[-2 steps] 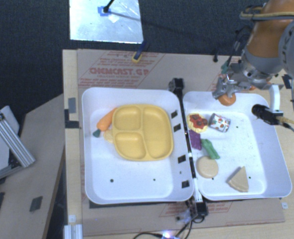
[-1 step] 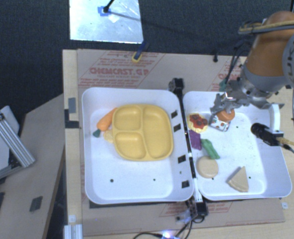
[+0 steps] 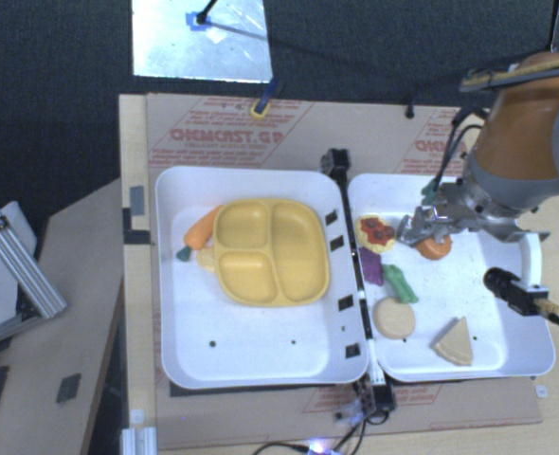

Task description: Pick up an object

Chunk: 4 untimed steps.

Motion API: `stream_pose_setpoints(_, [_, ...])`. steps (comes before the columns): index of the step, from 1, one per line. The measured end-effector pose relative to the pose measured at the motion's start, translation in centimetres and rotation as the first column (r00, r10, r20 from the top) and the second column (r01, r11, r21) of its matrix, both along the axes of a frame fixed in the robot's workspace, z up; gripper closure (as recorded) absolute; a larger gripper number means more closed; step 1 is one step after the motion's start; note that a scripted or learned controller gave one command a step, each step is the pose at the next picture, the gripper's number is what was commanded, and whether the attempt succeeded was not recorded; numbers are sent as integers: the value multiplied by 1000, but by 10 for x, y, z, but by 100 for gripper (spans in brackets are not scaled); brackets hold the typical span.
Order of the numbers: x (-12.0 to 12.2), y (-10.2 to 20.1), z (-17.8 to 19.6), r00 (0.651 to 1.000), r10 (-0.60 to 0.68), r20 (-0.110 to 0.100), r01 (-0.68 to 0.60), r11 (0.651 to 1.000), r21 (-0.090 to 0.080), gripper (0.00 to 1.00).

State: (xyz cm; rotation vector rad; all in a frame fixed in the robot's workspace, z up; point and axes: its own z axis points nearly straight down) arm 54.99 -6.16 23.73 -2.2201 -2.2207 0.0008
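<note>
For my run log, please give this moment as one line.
gripper: over right white bin | nearest: round orange toy piece | grasp: not visible | yellow divided tray: left bin

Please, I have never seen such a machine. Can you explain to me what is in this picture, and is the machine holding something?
One camera looks down at a slant on a bench. The grey and orange robot arm reaches in from the right; its gripper hangs low over the right bin, close to an orange piece. I cannot tell if it holds anything. That bin also has a pizza slice toy, purple piece, green piece, round cookie and wedge. The left bin holds a yellow divided plate and a carrot.
</note>
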Motion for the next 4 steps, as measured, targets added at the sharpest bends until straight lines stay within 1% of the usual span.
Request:
stream_pose_setpoints(1, [-29, 14, -6, 1000, 1, 0, -1, 1000, 0, 100])
stream_pose_setpoints(2, [-39, 5, -5, 1000, 1, 1, -1, 1000, 0, 100])
stream_pose_setpoints(3, [-32, 8, -24, 1000, 1, 0, -1, 1000, -1, 100])
stream_pose_setpoints(4, [-24, 7, -8, 1000, 3, 4, -3, 1000, -1, 100])
